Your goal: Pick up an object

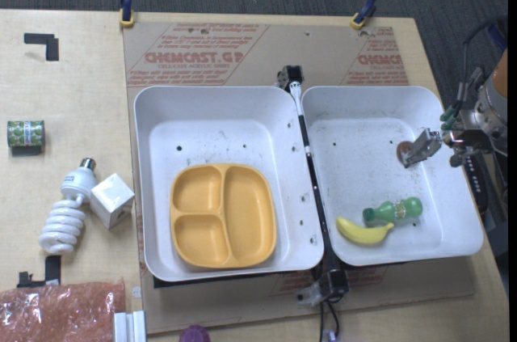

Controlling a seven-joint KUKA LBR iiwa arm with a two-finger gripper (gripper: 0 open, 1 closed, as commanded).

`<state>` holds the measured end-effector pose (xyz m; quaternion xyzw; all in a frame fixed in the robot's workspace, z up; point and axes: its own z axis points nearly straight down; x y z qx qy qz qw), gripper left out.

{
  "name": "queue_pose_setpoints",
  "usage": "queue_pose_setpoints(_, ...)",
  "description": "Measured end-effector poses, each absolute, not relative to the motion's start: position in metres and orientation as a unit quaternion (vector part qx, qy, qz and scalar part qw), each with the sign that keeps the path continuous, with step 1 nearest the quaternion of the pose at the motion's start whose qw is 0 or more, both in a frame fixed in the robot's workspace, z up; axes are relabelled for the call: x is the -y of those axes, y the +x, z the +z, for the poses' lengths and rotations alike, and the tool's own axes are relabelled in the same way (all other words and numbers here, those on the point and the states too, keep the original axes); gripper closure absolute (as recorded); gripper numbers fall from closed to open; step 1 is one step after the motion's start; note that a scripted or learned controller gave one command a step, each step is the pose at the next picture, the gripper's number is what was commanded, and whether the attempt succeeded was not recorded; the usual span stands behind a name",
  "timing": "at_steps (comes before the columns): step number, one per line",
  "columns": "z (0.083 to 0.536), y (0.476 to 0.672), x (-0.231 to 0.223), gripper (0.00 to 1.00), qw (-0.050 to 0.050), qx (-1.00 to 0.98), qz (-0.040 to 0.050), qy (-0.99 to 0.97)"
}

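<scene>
Camera view, from above at a slant: my hand (414, 149) comes in from the right and hangs over the upper right part of the right bin (380, 102). It grasps nothing; if the fingers are apart or together I cannot tell, they are too small and blurred here.

In the right bin, near the front wall, lies a yellow banana (363, 230), and touching it on the upper right a small green bottle (393, 211) on its side. Both are well apart from my hand, below it in the picture.

The left bin (212, 102) carries a yellow-orange plate (223, 214) with 3 compartments, lying flat in the front half.

Behind the bins a brown sheet (206, 49) shows red print "CHEMCAST. G P" with smaller lines I cannot read; on the right side the same print begins again, cut off as "CHEMC". 2 blue-yellow clamps (127, 6) hold the sheet at the back corners.

On the worktop (65, 98) left of the bins: a small green can (26, 134) on its side, label not readable; a white spiral bulb (66, 209) just beside a white cube (112, 200); a pink speckled bag (60, 314) at the front-left corner.
</scene>
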<state>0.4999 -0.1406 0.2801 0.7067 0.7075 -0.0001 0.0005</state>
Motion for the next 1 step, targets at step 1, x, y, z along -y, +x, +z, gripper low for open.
queue_pose_setpoints(1,0.2161,0.5766,0.2175,0.00,0.001,-0.707,-0.0001,0.708)
